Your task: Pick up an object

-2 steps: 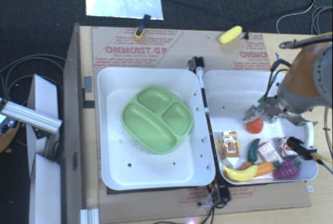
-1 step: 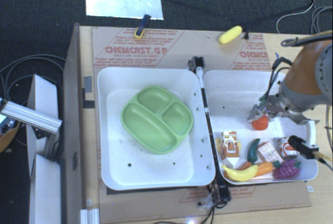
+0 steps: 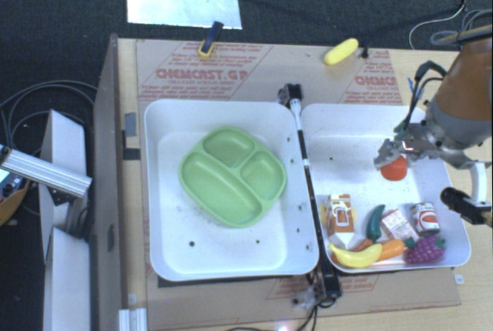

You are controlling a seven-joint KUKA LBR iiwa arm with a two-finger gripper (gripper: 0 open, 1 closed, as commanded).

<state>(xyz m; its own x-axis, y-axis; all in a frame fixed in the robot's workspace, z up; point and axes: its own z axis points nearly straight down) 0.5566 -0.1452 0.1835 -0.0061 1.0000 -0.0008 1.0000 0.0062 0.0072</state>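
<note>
Arm over the right bin, gripper on a small red-orange object.

Camera view: the gripper (image 3: 394, 155) sits low in the right bin (image 3: 347, 129), its jaws seemingly closed around a red tomato-like object (image 3: 395, 170) that shows just beneath the fingertips; the rest of the toy food lies along the bin's near edge: a banana (image 3: 356, 255), a carrot (image 3: 389, 249), purple grapes (image 3: 425, 249), a green pepper (image 3: 374, 222), a small carton (image 3: 339, 214), a can (image 3: 425, 218); the left bin (image 3: 166, 245) holds a green divided plate (image 3: 233, 176), tilted; a yellow object (image 3: 340, 51) rests on the bench beyond the bins.
</note>
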